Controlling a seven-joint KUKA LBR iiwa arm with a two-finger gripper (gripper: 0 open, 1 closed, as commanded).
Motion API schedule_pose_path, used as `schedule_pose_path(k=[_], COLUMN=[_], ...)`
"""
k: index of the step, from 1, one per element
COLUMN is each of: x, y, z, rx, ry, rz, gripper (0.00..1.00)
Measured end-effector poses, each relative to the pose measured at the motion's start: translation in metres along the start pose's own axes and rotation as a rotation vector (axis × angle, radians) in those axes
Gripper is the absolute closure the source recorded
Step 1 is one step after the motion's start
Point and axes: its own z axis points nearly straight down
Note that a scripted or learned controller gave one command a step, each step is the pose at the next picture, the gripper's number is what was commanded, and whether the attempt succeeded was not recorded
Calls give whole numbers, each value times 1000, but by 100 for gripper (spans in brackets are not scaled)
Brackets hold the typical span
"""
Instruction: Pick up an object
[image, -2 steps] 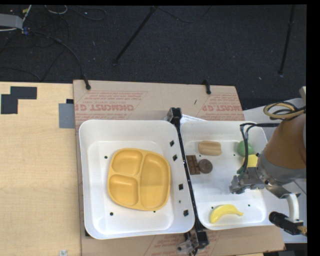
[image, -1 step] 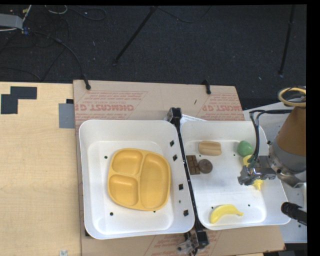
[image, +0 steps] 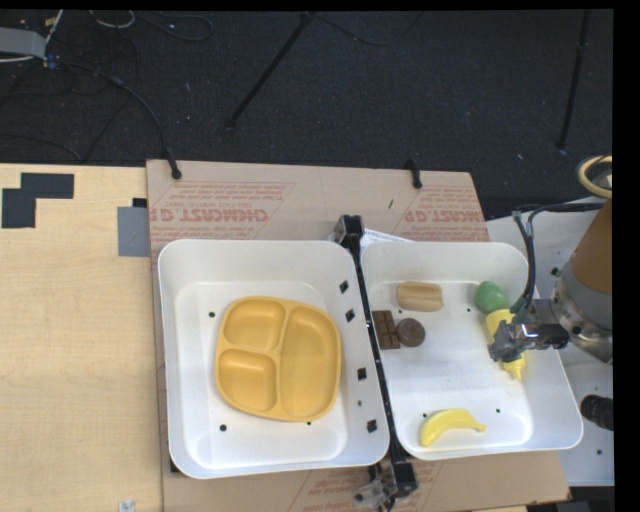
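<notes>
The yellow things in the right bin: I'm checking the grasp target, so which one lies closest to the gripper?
The yellow piece at the right wall, just below the green ball, right at the gripper. The banana lies apart, near the bin's front edge.

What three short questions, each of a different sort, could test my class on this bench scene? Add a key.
1. True or false: the yellow divided plate lies in the left bin.
2. Which lies nearest the right bin's front edge? A) tan bread roll B) banana C) green ball
3. Fill in: the tool is at the right bin's ____ side.

Key: 1 true; 2 B; 3 right.
</notes>
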Motion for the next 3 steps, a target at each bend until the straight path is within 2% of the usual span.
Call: schedule_pose_path(k=[1,2,3], x=[41,82,125], y=[12,39,49], z=[7,12,14], rx=[4,2,3], ry=[1,1,0], rz=[-1,-3,-2], gripper=[100,100,100])
